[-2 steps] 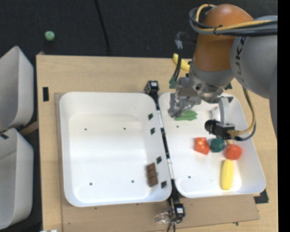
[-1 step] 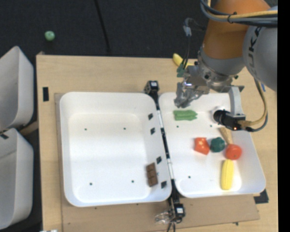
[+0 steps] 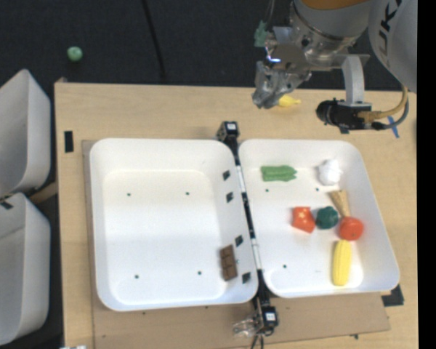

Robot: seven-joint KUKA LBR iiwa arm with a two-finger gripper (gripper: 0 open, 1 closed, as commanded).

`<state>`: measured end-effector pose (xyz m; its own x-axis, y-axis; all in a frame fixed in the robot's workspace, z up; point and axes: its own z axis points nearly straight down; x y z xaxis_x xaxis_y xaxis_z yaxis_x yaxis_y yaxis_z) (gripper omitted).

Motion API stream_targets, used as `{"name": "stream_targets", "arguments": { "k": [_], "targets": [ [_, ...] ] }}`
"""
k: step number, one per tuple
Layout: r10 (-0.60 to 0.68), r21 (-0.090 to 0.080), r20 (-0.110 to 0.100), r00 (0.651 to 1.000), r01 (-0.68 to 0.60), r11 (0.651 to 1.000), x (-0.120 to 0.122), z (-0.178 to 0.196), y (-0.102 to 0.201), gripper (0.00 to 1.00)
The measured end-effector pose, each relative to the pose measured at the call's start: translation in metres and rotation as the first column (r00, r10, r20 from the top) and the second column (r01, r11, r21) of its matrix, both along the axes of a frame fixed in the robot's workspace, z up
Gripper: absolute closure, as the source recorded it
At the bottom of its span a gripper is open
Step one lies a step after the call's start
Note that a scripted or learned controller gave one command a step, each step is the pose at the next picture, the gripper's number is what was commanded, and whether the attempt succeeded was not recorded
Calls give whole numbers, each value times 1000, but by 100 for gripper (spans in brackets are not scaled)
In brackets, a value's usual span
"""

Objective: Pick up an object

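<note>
While the gripper [image 3: 275,91] hangs high over the far edge of the bench [image 3: 167,107], beyond the right bin [image 3: 370,195], a small yellow piece [image 3: 289,102] shows just at its tip; I cannot tell whether that piece sits between the fingers or merely lies on the wood behind them, nor how wide the jaws stand; so I would not call anything held.

The candidates lie in the right bin; a green flat toy [image 3: 278,172] towards its far left; a white lump [image 3: 329,171] at the far right with a tan cone [image 3: 339,201] just near of it; a red block [image 3: 303,219], a dark green ball [image 3: 326,217] and a red-orange ball [image 3: 351,228] crowded in a row, touching or nearly so; a yellow corn-like toy [image 3: 341,262] nearest, lying lengthwise. A brown block [image 3: 228,262] rests in the left bin [image 3: 131,195] by the near right wall.

They look like light, stiff toy foods, likely smooth and a little slippery; the balls may roll away from closing fingers; the yellow corn-like toy seems the kindest target, standing free and best taken across its narrow middle.
</note>
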<state>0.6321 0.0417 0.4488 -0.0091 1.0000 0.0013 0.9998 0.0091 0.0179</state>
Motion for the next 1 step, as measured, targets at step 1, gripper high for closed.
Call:
{"name": "stream_targets", "arguments": {
  "k": [1],
  "targets": [
    [-2, 0, -2, 1000, 2, 1000, -10, 110, 28, 100]
  ]
}}
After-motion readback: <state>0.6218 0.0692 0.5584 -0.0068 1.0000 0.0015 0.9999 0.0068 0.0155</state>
